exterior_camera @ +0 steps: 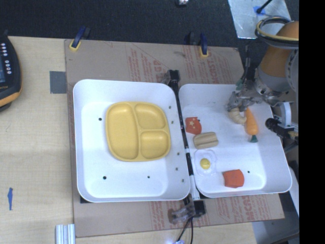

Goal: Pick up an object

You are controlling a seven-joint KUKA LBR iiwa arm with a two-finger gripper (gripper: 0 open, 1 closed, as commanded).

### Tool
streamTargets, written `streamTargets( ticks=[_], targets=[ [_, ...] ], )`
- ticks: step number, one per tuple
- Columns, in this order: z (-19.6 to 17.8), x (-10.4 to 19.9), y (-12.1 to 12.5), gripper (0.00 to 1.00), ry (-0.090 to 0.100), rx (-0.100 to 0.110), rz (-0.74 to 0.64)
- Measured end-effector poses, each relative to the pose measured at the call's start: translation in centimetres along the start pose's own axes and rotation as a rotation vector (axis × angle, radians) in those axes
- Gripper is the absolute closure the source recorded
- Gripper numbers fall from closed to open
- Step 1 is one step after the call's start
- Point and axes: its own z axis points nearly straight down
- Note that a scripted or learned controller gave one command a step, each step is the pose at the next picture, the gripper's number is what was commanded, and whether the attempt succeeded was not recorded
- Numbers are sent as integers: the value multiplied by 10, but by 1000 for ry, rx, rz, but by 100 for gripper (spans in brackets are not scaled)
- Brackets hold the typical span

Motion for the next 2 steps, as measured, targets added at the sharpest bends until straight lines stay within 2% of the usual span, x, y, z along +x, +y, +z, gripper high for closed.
streamTargets(
  ticks=[1,2],
  targets=[
    [-32,67,2,100,4,2,2],
    [-91,161,-26,100,6,1,-1]
  ],
)
